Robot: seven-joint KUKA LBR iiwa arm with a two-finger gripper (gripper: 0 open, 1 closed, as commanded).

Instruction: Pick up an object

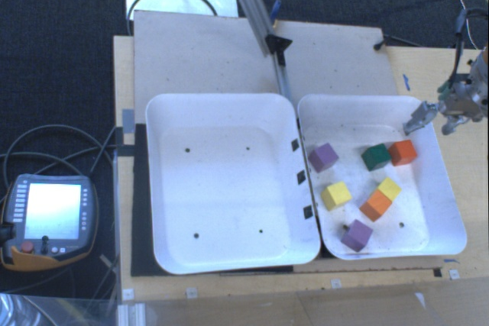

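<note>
Over the right bin's (451,210) far right corner, the fingers (432,120) were spread apart with nothing between them, hanging just above the red cube (403,153). Green cube (375,156) touched the red one. Further out sat two purple, two yellow and one orange cube. Left bin (164,187) stood alongside on the tabletop (206,50).

Gripper (434,121): seen at the right bin's (451,198) far right rim, fingers spread, nothing held between them.
Right bin contents: two purple blocks (323,156), two yellow blocks (335,195), two orange blocks (403,153), one green block (375,156).
Left bin (164,164): set just beside the right bin.
Pendant (47,221): placed left of the bench.
</note>
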